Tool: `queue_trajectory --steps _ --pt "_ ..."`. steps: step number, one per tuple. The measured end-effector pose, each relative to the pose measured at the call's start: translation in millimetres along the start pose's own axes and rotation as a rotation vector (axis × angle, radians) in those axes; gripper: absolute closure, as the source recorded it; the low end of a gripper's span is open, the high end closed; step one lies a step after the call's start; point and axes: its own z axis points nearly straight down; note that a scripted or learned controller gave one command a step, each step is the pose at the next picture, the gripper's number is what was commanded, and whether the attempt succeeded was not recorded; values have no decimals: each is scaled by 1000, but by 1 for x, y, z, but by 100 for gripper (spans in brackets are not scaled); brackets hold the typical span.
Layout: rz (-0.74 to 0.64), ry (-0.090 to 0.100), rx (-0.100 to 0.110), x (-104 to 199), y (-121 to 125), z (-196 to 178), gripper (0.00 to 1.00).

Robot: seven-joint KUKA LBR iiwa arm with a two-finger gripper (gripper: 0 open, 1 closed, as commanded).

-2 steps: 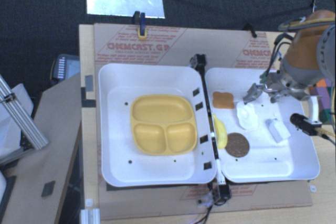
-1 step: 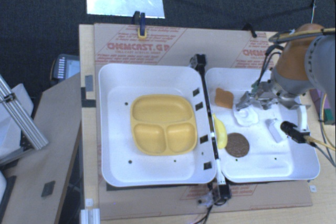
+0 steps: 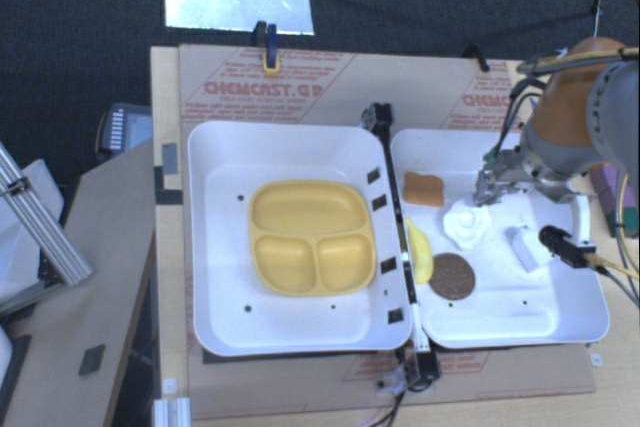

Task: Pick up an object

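Where the arm (image 3: 570, 115) reaches in from the right, I see the gripper (image 3: 488, 187) low over the right bin (image 3: 500, 335), in its upper middle part. It points down and left, toward the white lump (image 3: 466, 223). The tip sits just beside the lump's upper edge; touching or not, I can't tell. I also can't tell whether the gripper is open or closed, since it's small and dark against the wrist. I can't call it holding anything.

Things to pick, all in the right bin:
- white lump, near the centre, crumpled-looking, closest to the gripper
- toast (image 3: 423, 188), orange-brown, flat, upper left, well left of the gripper
- disc (image 3: 452, 276), brown, round, flat, below the lump and near it
- yellow piece (image 3: 421, 253), curved, against the left wall, just beside the disc
- grey block (image 3: 523, 248), small, pale, right of the lump and apart from it

The left bin (image 3: 215, 245) holds a yellow tray (image 3: 305, 235) with three compartments, lying flat at the centre, one wide section on top and two smaller ones below. The two bins meet at a black divider (image 3: 392, 215). Both sit on a pale board (image 3: 300, 85) with red print.
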Motion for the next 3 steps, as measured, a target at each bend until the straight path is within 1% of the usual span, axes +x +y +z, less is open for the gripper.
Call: queue_trajectory --steps 1,3 --pt "-2 1 1 7 2 -47 100" --pt "1 0 1 2 -2 -137 100"
